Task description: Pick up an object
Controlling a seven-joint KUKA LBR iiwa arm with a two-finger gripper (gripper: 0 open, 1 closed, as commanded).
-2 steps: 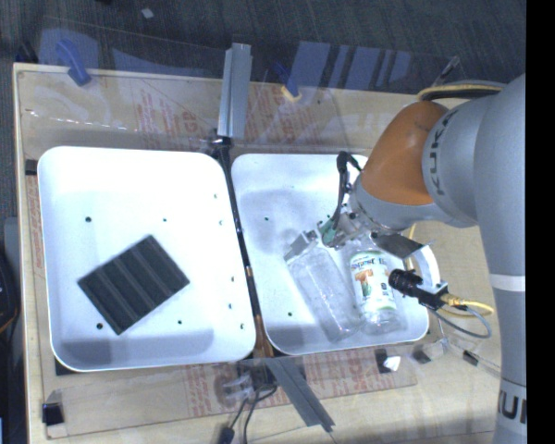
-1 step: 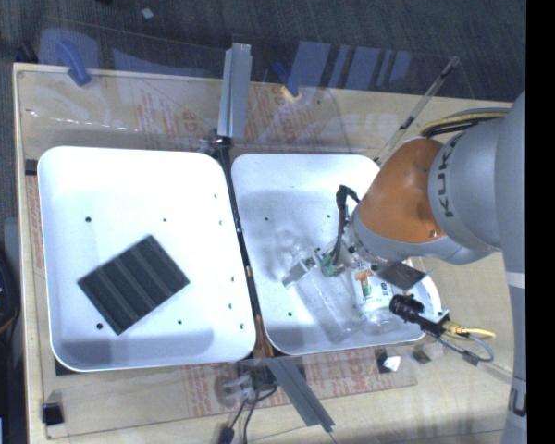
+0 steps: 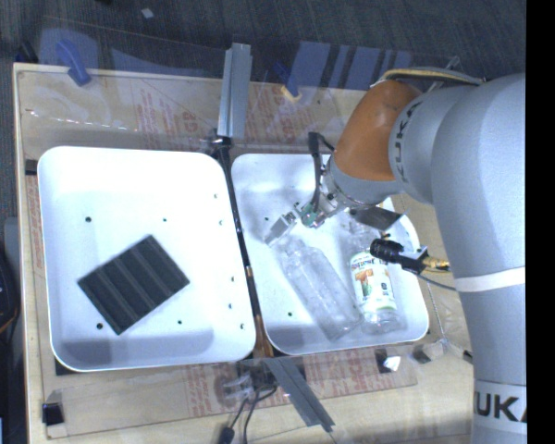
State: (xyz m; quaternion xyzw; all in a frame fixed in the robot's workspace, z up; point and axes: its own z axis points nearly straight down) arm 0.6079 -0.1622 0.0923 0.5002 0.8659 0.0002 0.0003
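My gripper hangs low in the upper middle of the right bin, just above the neck end of a clear plastic bottle that lies slanting towards the bin's front. Nothing can be made out held in the gripper. A second clear bottle with a white, green and orange label lies to its right, near the bin's right wall. A black ribbed slab rests flat in the left bin, far from the gripper.
The grey arm with its orange band covers the right bin's far right corner and the bench's right side. A metal divider post stands behind the seam between the bins. A black cable connector hangs beside the labelled bottle.
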